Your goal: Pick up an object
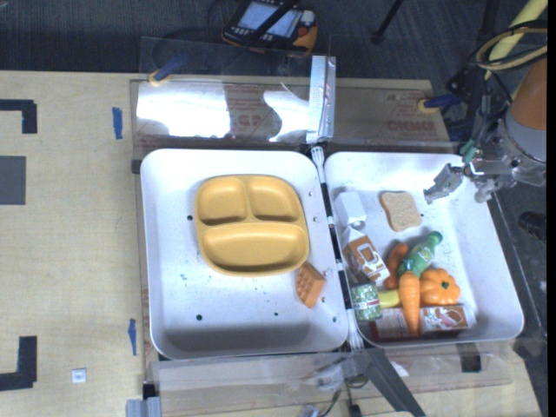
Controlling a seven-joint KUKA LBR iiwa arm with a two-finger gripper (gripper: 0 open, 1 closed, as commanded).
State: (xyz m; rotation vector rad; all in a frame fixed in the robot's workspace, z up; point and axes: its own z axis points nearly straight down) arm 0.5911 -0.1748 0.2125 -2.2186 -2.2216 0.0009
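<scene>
Two shallow white bins fill the middle of the frame. The left bin carries a yellow divided tray at its centre and a small orange-brown cracker near its lower right corner, tilted against the dividing wall. The right bin holds the crowd: a bread slice lying flat and alone toward the upper middle, a white bottle by the left wall, and below them a tight heap along the lower part with a brown snack packet, a green bottle, a carrot, an orange pumpkin, a small green-labelled can and a red-labelled packet.

The arm enters at the upper right edge of the frame, and its gripper hangs over the upper right part of the right bin, with nothing between its fingers; I cannot tell how wide they stand.

Any of these pieces would serve as the object. The bread is nearest, but it is thin and flat, so the fingers may skid over it or strike the bin floor. In the heap, items touch and overlap, so a descent there could wedge on a neighbour, nudge rounded pieces aside, or close on two things and drop both.
</scene>
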